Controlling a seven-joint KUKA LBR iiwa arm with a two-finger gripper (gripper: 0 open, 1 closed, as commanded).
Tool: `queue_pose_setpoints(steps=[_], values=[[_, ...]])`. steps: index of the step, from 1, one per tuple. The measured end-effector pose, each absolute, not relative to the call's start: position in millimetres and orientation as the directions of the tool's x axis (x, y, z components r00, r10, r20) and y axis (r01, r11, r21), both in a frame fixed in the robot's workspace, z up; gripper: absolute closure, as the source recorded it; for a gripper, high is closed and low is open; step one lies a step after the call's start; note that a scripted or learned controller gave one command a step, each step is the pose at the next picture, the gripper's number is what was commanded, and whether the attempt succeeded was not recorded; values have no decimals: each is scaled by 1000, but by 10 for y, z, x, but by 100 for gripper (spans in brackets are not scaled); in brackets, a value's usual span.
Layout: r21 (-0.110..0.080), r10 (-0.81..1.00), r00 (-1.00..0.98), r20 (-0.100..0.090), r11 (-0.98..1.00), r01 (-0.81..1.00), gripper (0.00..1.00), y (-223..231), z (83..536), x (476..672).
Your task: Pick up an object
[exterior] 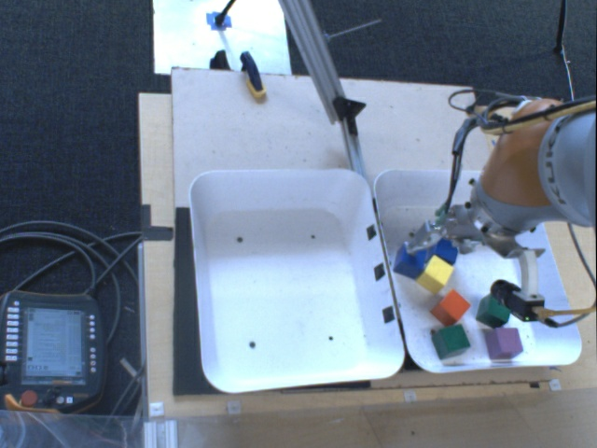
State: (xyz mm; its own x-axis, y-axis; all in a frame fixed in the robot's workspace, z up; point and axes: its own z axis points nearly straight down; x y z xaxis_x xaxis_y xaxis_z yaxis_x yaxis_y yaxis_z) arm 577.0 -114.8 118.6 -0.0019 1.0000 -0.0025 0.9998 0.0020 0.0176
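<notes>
1. Gripper (pixel 427 241) hangs low over the right bin (pixel 401 194), at its left-middle part; its fingers are too small and blurred to tell how they stand.
2. Just below the gripper lie a blue block (pixel 409 263) and a yellow block (pixel 436 274), touching each other. A second blue block (pixel 446 249) sits just beside them, against the gripper. Whether the gripper touches any of them cannot be told.
3. Toward the near side of the same bin lie an orange block (pixel 451 306), a green block (pixel 451 341), a dark green block (pixel 492 312) and a purple block (pixel 504 343), close together but mostly apart.
4. A black part with a cable (pixel 519 300) hangs from the arm (pixel 527 171) beside the dark green block.
5. The left bin (pixel 280 278) sits edge to edge with the right one.
6. A slanted metal pole (pixel 312 45) crosses the bench (pixel 280 119) down to the bins' far edge.
7. A control pendant (pixel 51 348) with cables lies on the floor at the left.
</notes>
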Motion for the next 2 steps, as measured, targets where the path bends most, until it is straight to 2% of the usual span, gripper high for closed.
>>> queue_pose_setpoints(steps=[1,2], values=[[26,1000,-3,-5,3,1000,100,-1158,1312,5790],[9,1000,-5,-2,5,1000,100,-1127,1943,5862]])
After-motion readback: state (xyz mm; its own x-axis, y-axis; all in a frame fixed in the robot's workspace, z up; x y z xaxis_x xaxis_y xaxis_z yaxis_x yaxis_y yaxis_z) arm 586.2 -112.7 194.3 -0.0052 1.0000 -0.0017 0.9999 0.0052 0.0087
